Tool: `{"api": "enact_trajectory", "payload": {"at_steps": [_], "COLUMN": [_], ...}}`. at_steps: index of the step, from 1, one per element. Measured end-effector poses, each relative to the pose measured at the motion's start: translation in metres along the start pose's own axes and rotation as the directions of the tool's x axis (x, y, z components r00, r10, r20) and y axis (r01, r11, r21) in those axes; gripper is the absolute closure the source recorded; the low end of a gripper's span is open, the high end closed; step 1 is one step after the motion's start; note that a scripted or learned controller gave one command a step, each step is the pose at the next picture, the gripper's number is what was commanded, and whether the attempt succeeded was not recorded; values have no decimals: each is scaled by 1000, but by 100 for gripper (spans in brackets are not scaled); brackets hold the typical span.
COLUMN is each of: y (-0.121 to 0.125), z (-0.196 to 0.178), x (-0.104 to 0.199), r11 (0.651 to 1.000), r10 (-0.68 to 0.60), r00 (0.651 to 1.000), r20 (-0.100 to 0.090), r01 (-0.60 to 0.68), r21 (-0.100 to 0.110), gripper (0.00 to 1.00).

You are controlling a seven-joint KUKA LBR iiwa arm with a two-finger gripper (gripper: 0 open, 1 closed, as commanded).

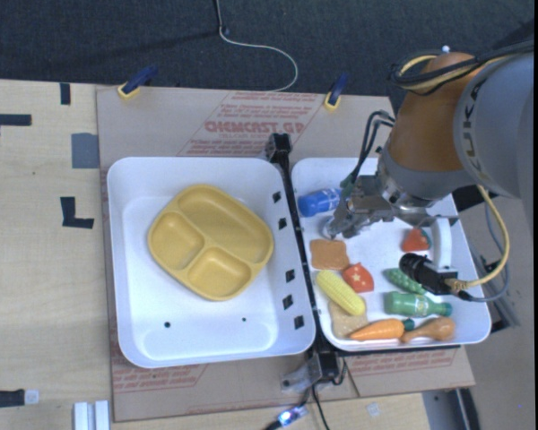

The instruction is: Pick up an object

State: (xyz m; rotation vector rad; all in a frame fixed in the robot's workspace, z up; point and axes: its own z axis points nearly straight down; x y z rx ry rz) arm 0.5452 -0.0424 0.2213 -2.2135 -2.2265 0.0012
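Camera view: gripper (339,225) lowered into right bin (471,334).

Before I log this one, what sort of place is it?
Likely a robotics lab picking bench: two white bins clamped on cardboard, toy food like a carrot, and a yellow divided plate under the gripper.

We see a robotics lab or test cell, not a home. A grey industrial arm (466,133) with an orange band reaches over a desk (36,240) carrying two shallow white bins (125,330) set side by side on a printed cardboard sheet (251,128), which blue and yellow clamps (136,81) pin in place. Black tape marks (72,213) dot the desk surface, loose cables (251,47) trail across dark carpet, and the bins hold toy plastic food (341,292) and a yellow divided tray (211,240).
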Motion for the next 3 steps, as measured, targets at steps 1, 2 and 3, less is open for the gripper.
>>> {"api": "enact_trajectory", "payload": {"at_steps": [1,2,3], "y": [6,6,7], "z": [7,-3,6], "x": [58,86,69], "r11": [1000,1000,1000], "r10": [0,1,6], "r00": [1000,1000,1000], "r20": [-1,0,3], "r01": [0,-1,-6], "r21": [0,0,2], "gripper": [100,100,100]}}
